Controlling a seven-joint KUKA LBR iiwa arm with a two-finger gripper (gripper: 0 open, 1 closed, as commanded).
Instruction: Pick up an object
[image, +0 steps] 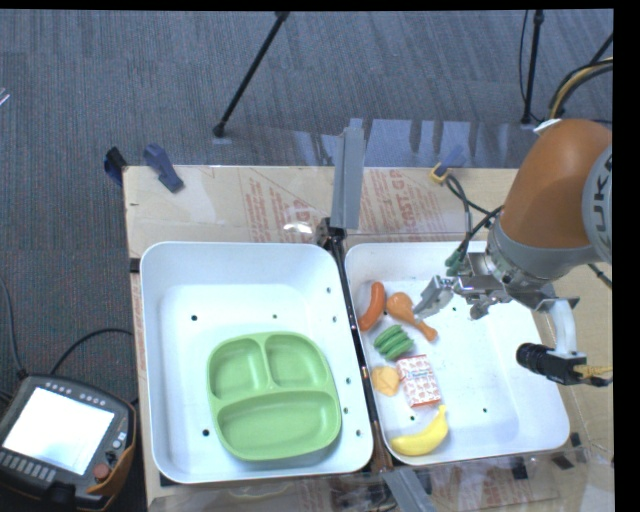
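Note:
Several toy foods lie in the right bin (500, 400), along its left side: a red sausage (372, 305), an orange drumstick (410, 313), a green pea pod (394, 342), a small orange piece (386, 380), a red and white carton (419, 381) and a yellow banana (422, 436). My gripper (456, 300) hangs over the upper middle of that bin, just right of the drumstick. It is open, with one finger close to the drumstick's end and nothing between the fingers.
The left bin (160, 300) holds a green divided plate (273, 393). A grey post (347, 185) stands behind the seam between the bins. A black fitting (545, 360) on the arm overhangs the right bin's right side. A teach pendant (60, 435) lies on the floor at lower left.

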